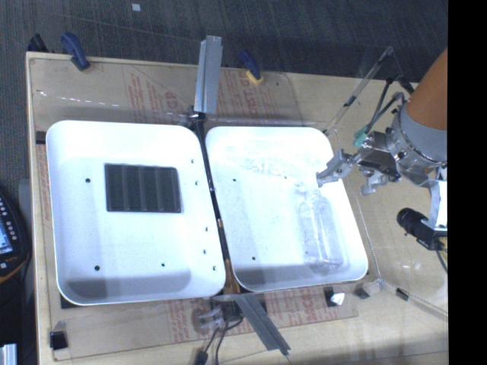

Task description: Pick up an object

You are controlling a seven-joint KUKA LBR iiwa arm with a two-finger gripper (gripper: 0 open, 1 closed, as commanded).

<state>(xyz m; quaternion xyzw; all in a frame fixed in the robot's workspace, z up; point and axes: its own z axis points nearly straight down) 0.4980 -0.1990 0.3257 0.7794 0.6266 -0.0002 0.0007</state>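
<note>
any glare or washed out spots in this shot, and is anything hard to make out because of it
In the camera view, both shallow white bins blow out under bright light, the left bin most. The clear plastic bottle in the right bin nearly vanishes against the white. The dark ribbed rectangular block stays crisp. The gripper is small and slightly soft.

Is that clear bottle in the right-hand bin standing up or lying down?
Lying down: the bottle stretches lengthwise along the right bin's floor, below the gripper.

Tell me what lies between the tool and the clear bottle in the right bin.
In the camera view, only bare white bin floor and the right bin's rim lie between the tool and the clear bottle; the stretch is short.
</note>
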